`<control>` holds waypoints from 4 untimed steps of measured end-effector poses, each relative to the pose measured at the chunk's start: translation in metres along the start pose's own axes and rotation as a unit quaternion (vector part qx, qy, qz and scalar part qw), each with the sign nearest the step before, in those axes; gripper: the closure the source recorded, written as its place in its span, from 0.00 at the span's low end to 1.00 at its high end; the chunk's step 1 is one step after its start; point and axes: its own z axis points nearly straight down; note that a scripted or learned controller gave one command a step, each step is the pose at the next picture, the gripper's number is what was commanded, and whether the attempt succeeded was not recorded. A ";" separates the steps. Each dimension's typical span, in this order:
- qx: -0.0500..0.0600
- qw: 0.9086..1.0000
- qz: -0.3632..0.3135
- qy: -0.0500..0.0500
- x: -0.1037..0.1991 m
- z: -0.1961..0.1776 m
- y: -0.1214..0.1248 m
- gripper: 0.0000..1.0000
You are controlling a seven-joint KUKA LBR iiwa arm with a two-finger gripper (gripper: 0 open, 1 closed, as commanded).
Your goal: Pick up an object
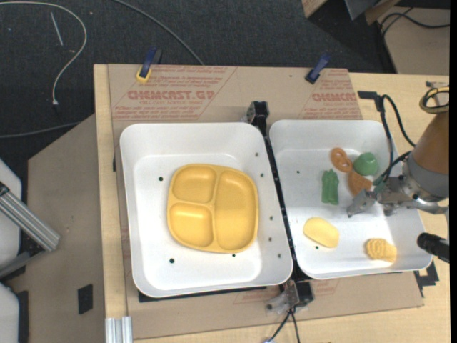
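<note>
The right bin (314,138) holds several small toy foods. An orange pretzel-shaped piece (341,160) and a green round piece (366,163) lie near its far side. A brown-orange piece (358,182) lies just below them, and a green oblong piece (330,187) is to their left. A pale yellow oval (321,232) and a yellow ridged piece (380,249) lie near the front. My gripper (365,197) hangs low over the bin's right half, right next to the brown-orange piece. I see nothing held in it.
The left bin (143,148) holds a yellow divided plate (213,207). The arm (432,164) comes in over the right bin's right rim. Blue clamps (148,63) (318,68) sit on the board's far edge. A black cable (389,123) runs along the right bin's far right corner.
</note>
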 end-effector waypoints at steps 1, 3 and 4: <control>-0.003 1.000 0.000 -0.001 -0.001 -0.014 0.001 1.00; -0.006 1.000 0.000 -0.003 -0.003 -0.103 0.001 1.00; -0.003 1.000 -0.001 -0.002 0.002 -0.146 0.005 1.00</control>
